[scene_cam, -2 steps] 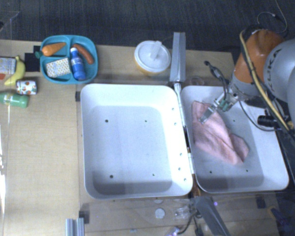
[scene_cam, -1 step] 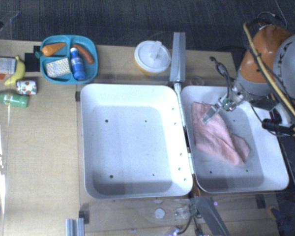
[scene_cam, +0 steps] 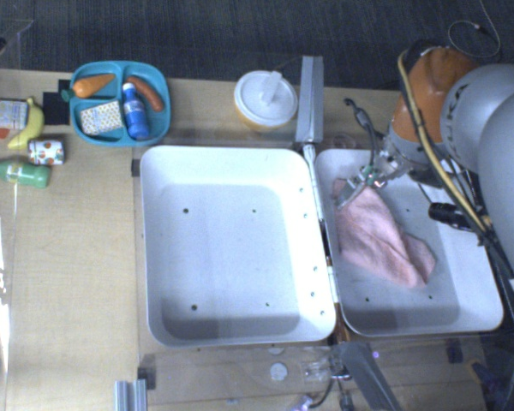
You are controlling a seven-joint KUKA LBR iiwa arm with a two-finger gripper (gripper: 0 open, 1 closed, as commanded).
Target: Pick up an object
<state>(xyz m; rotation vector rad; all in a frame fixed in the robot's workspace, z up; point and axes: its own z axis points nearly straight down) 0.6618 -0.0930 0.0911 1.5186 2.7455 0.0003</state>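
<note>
Pink cloth [scene_cam: 379,238] in right bin [scene_cam: 471,311] — soft, light, floppy; pinch a raised fold. Gripper [scene_cam: 358,187] at its top corner — cannot tell grip state.

The wooden bench [scene_cam: 68,255] bears two white bins side by side, left bin [scene_cam: 231,247] and right bin [scene_cam: 463,311]. Behind them sit a blue tray [scene_cam: 154,110] and a lidded cup [scene_cam: 265,99]; a banana [scene_cam: 30,122], can [scene_cam: 46,151] and green bottle [scene_cam: 17,173] lie far left.
</note>
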